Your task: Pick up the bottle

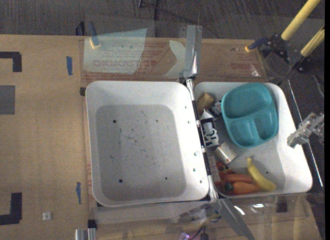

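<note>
- Two shallow white bins are set side by side on the table (pixel 41 130): the left bin (pixel 103 92) and the right bin (pixel 294 174).
- One teal divided tray (pixel 250 114) is seen tilted in the upper part of the right bin.
- One bottle (pixel 209 129), white with dark markings, is found lying along the right bin's left wall, just left of the tray.
- One banana (pixel 260 174) is placed near the right bin's lower edge, with orange carrot-like pieces (pixel 238 182) beside it at the lower left corner.
- One gripper (pixel 305 130) is seen at the right bin's right rim, well apart from the bottle.
- Whether the fingers are released or clenched cannot be told; nothing is seen between them.
</note>
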### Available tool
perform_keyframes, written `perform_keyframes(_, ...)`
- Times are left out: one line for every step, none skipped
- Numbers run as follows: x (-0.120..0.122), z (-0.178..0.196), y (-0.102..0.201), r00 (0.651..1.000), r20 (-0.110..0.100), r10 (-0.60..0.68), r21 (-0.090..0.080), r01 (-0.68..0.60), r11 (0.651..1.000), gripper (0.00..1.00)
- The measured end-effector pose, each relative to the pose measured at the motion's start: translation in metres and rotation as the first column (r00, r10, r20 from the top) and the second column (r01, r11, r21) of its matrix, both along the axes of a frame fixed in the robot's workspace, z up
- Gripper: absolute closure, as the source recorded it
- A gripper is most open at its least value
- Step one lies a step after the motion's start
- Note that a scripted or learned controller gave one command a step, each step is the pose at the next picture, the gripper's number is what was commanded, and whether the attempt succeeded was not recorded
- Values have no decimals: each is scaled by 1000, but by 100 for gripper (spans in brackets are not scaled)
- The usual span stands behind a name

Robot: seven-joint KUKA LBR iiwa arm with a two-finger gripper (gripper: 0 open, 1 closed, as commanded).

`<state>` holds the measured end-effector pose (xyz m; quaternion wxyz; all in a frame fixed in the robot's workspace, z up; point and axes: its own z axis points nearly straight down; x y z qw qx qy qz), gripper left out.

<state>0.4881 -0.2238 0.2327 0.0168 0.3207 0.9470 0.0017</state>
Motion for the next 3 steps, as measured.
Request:
perform_keyframes(2, 11, 0, 1000, 8, -1, -2, 1, 1000, 100)
perform_keyframes(4, 22, 0, 1000, 16, -2, -4, 2, 1000, 100)
perform_keyframes(-7, -54, 1, 955, -30, 294, 6, -293, 956, 100)
